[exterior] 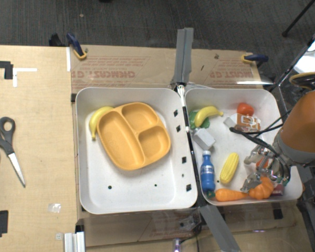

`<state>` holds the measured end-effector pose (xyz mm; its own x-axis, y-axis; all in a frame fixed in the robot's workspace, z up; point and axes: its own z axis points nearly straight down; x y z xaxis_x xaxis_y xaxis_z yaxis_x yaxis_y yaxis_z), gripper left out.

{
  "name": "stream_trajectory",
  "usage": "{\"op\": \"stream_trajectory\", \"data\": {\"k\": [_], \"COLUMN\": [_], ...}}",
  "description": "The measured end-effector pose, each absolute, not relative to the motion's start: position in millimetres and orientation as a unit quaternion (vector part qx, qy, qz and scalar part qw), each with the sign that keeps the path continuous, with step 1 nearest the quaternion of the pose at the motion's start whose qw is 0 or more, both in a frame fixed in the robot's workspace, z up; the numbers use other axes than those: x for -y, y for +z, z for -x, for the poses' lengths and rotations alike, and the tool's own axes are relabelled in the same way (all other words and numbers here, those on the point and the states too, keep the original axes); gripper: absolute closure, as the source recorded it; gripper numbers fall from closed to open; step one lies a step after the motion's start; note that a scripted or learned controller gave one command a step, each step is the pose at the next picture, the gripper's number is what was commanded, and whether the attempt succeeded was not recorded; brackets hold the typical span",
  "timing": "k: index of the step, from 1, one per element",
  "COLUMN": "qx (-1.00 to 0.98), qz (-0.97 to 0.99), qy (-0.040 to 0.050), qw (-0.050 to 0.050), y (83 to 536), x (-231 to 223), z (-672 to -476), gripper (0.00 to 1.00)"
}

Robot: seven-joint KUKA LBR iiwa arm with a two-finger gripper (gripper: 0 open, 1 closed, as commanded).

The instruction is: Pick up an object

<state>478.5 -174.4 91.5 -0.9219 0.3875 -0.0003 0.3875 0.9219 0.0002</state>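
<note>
The gripper [262,173] hung low over the right bin's [275,100] near right corner, just above an orange toy vegetable [260,190] beside the carrot [229,195]. How its jaws stood could not be told amid the cables. The corn cob [229,167] and blue bottle [207,171] lay left of it; the yellow divided plate [134,135] sat in the left bin [127,201].
</note>
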Motion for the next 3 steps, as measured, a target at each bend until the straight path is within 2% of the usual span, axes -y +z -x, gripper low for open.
{"op": "stream_trajectory", "data": {"k": [1, 2, 3], "qx": [-0.981, -0.995, -1.000], "qz": [-0.195, -0.103, -0.027], "qy": [-0.0001, 0.0003, -0.0005], "qw": [0.002, 0.001, 0.003], "y": [100.7, 91.8, 113.6], "x": [174.1, 136.7, 209.5], "z": [-480.3, -478.6, -511.7], "gripper": [1.00, 1.00, 1.00]}}
